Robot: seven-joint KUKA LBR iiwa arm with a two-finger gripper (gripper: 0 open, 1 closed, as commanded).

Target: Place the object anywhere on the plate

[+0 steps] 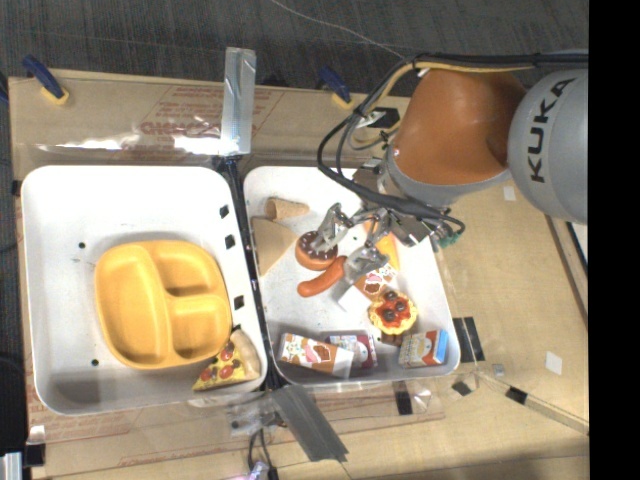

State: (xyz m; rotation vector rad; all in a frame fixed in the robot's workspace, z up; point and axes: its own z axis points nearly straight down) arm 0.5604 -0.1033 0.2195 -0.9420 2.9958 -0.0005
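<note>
Bench (520, 298): a tan board is seen under both bins, with clamps at the far edge and tape strips at the near edge.

Arm (540, 143): it is reached in from the right, its grey body and orange band (455, 118) held over the far right corner of the right bin, with black cables looped beside the wrist.

Left bin (50, 268): a yellow plate and a pizza slice are held in it.

Right bin (440, 298): the toy food and the gripper are found in it.

Plate (160, 303): it is laid flat near the middle of the left bin, divided into three compartments, none of which is seen to hold anything.

Gripper (335, 236): it is lowered at a slant into the right bin, pointed left, its tips at the donut; whether the fingers are parted or closed cannot be told.

Donut (315, 253): it is set in the middle of the right bin, touched by the gripper tips, well apart from the plate.

Sausage (322, 283): it is laid just near of the donut.

Cone (287, 208): it is laid at the far left of the right bin.

Tart (392, 314): it is set right of the sausage, topped with red berries.

Packets (325, 351): they are lined along the near wall of the right bin.

Pizza slice (226, 366): it is laid at the near right corner of the left bin, just beside the plate.
</note>
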